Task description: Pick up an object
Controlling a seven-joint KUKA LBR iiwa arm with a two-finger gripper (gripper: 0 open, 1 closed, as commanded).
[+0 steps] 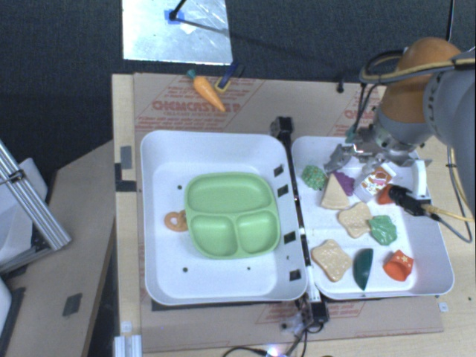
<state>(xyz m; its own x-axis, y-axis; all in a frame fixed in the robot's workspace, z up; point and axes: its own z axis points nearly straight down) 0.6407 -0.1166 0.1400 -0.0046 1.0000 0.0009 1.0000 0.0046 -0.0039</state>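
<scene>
Objects: toy foods in the right bin, among them a purple piece and a cheese wedge.
End effector: just above the purple piece; grip state cannot be told.
Plate: green, in the left bin.
Carrot: on the tabletop, beyond the left bin.

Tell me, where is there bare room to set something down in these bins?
Bare floor rings the green three-compartment plastic tray in the left white bin, widest along its top edge. The right white bin is crowded with toy foods under the pincer; only its right strip is free.
</scene>
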